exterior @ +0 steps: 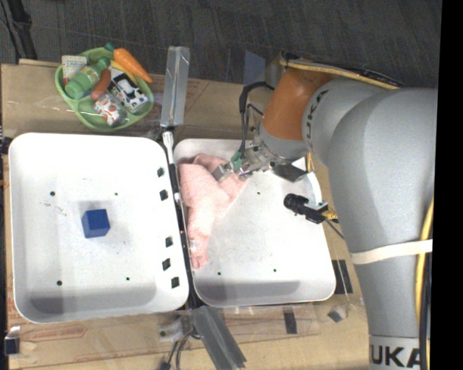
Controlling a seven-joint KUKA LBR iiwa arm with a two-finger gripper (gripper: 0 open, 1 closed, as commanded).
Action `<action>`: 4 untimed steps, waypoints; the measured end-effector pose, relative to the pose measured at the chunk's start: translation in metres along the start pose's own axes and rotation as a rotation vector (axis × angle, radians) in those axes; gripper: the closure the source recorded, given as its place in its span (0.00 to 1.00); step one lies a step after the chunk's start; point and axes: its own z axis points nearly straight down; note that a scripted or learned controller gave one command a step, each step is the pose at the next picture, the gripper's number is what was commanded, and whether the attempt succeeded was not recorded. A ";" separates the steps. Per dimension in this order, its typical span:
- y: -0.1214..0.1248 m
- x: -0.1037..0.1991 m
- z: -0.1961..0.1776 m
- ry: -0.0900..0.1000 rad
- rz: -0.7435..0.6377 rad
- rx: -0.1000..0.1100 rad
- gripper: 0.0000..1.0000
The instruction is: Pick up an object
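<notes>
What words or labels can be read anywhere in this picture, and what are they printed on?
"UKA": white letters on the grey arm, low at the right; the word is cut off there.
Packets in the green bowl behind the left bin carry printing, too small and blurred to read.
Nothing readable on the blue cube or the pink cloth.

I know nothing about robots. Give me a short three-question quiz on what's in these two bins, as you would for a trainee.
1. True or false: the blue cube lies in the right bin.
2. What does the gripper hover over? A) pink cloth B) green bowl C) blue cube
3. Fill in: the green bowl of toy food sits outside the bins, beyond the ___ bin's far edge.

Key: 1 false, it is in the left bin; 2 A; 3 left.
</notes>
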 end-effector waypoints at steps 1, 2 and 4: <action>0.000 0.000 -0.009 0.001 -0.003 0.002 1.00; 0.000 0.000 -0.009 0.001 -0.003 0.003 0.00; -0.055 0.004 -0.090 0.001 -0.010 0.002 0.00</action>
